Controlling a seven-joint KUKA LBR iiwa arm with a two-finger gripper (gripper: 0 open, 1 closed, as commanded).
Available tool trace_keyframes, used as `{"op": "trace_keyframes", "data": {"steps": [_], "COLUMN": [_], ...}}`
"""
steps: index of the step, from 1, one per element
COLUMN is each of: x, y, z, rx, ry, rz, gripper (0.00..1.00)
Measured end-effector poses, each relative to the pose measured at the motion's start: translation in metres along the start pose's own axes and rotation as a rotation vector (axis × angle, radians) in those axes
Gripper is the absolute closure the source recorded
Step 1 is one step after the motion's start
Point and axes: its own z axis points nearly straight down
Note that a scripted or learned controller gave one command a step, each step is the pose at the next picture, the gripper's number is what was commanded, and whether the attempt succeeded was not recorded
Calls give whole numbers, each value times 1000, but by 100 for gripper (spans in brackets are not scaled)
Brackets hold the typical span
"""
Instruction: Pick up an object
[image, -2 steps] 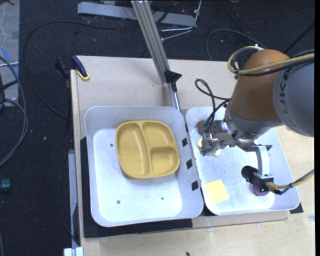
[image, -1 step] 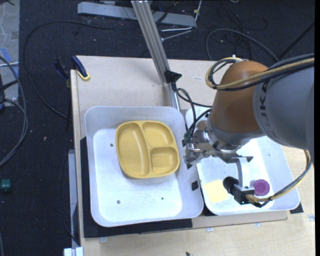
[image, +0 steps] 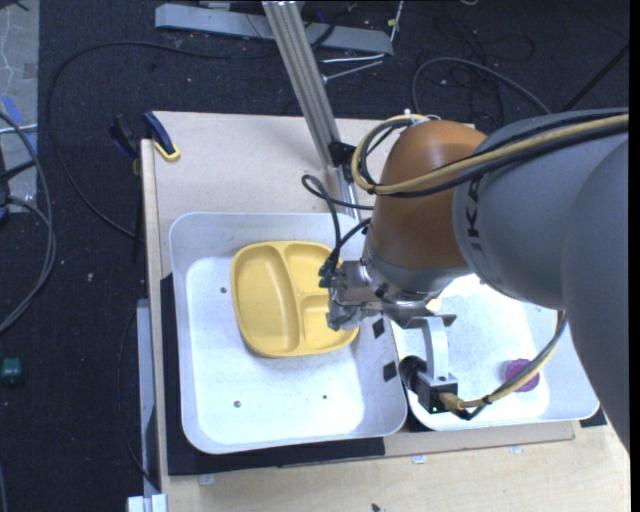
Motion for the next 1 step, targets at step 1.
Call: {"op": "trace_keyframes", "data": {"steps": [1], "x": [-4], "y": [0], "z": [0], "rx": [0], "ry": [-2], "rz": [8], "gripper": [0]}}
